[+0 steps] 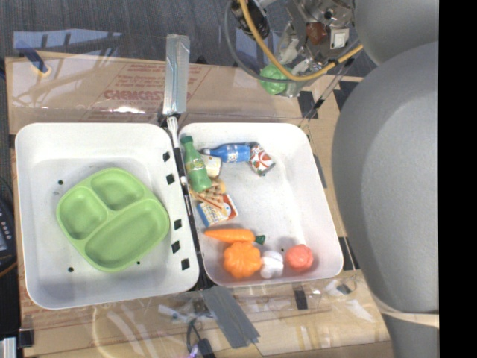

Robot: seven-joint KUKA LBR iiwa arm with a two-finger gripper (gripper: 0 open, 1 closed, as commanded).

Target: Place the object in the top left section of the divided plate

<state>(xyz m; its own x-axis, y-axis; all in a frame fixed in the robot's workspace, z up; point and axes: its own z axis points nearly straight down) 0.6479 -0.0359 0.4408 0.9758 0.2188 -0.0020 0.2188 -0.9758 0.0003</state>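
The arm comes in from the right, its big grey body filling that side, and the gripper (280,76) hangs beyond the far rim of the right bin (317,200), over the cardboard (82,88) under the bench's clear sheet. A small round green object (273,85) sits right at its tip, fingers closed on it, and it is well clear of both bins. A yellow cable (250,22) loops around the wrist hardware just above. In the left bin (33,148) the green divided plate (112,218) lies alone, turned at an angle, its two small sections toward the far-left side and the large section toward the near right; nothing rests in any of them. The green object is well apart from that plate, up and to the right of it. The right bin is busy. A green bottle (197,168) lies against the left wall, with a blue bottle (232,153) beside it and a small red-and-white packet (261,160) just past that. Below the bottles lies a flat snack packet (216,207). Nearer the front there is a carrot (231,235), an orange pumpkin (242,260) just under it, a white bulb (272,264) touching the pumpkin, and a red-orange round fruit (299,257) next along. A grey strip of tape (177,69) runs up from the seam between the bins.
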